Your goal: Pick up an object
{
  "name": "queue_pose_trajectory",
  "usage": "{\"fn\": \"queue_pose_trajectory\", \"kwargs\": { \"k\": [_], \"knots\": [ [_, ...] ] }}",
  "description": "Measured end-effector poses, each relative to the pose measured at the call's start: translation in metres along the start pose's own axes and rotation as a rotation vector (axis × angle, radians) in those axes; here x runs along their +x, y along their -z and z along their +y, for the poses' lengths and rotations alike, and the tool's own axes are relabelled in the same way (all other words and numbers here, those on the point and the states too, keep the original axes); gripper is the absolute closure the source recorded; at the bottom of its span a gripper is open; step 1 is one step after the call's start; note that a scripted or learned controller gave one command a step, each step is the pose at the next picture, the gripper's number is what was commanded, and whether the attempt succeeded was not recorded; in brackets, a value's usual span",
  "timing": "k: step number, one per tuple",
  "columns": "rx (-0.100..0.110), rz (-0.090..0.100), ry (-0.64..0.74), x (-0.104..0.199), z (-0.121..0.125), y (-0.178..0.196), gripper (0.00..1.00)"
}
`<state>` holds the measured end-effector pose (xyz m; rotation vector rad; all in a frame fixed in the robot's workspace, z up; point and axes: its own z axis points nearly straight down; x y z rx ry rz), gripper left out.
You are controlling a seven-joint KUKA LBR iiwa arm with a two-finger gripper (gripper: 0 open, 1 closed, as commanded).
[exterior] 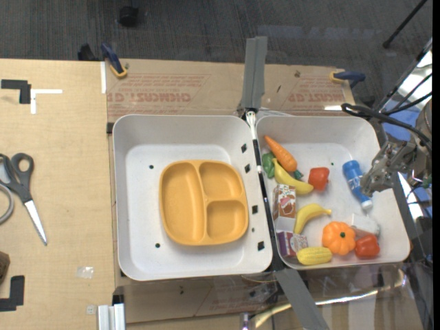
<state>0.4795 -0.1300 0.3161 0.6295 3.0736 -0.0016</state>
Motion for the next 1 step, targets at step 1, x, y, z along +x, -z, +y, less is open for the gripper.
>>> {"fn": "queue_pose_trajectory", "kwargs": {
  "k": [1],
  "knots": [
    [0.0,0.003,-0.307,-0.0267,0.0454,-0.2244,1.0]
  ]
}}
